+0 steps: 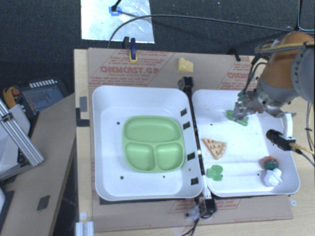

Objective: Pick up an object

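From above, the pincer [240, 113] is down in the right bin [246, 181], at a small flat green piece [237, 118] near the bin's far side; whether its grip is wide or closed on the piece, I cannot tell. Nearer lie a tan waffle-patterned wedge [214, 147], a green leafy toy [214, 171] and a white toy with teal and red [271, 173]. The left bin [106, 132] holds a pale green divided plate [152, 143].
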